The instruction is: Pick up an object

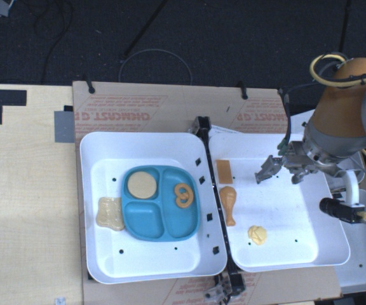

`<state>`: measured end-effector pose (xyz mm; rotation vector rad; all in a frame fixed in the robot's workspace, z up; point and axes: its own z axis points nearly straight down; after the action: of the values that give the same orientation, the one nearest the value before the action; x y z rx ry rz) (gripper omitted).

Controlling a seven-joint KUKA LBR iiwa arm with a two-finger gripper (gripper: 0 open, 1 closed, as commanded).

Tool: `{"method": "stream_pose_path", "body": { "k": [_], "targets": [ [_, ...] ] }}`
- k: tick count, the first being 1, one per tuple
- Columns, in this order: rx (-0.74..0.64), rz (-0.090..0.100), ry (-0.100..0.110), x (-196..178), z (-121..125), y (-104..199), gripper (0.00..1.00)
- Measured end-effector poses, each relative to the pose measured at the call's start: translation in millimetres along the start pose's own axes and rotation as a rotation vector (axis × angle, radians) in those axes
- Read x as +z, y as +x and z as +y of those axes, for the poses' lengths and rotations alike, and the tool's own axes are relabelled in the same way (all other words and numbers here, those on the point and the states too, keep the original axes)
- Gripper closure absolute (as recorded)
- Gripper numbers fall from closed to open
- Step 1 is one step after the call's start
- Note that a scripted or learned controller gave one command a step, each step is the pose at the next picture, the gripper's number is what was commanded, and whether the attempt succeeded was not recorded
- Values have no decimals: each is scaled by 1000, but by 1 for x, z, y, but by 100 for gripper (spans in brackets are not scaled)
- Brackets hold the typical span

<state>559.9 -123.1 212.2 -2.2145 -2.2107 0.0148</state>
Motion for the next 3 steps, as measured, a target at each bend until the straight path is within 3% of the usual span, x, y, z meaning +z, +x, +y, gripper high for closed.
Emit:
{"method": "stream_pose_path", "body": {
  "k": [1,3],
  "targets": [
    [-2,-1,-12,-8,2,0,0],
    [-2,0,-8,101,1,3,0]
  ]
}}
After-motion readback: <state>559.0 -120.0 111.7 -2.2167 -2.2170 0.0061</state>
